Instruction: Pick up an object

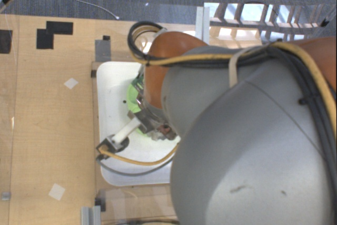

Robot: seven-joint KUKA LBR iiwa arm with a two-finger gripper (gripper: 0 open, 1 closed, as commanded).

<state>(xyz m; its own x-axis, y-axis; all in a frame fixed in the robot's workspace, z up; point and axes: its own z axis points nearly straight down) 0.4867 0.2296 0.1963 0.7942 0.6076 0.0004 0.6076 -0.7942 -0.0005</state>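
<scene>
My bulky grey arm (pixel 253 139) hangs over the shallow white bin (pixel 111 79). Its gripper (pixel 154 127), whose opening I cannot tell, covers a bright green object (pixel 133 105) mid-bin. It is probably light, rigid plastic, so I'd take its exposed edge.

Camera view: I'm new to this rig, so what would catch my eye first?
The grey arm bulks over the right and lower part of the view, its orange band near top centre. Beneath its wrist, a bright green object peeks out in the white bin at left centre.
</scene>
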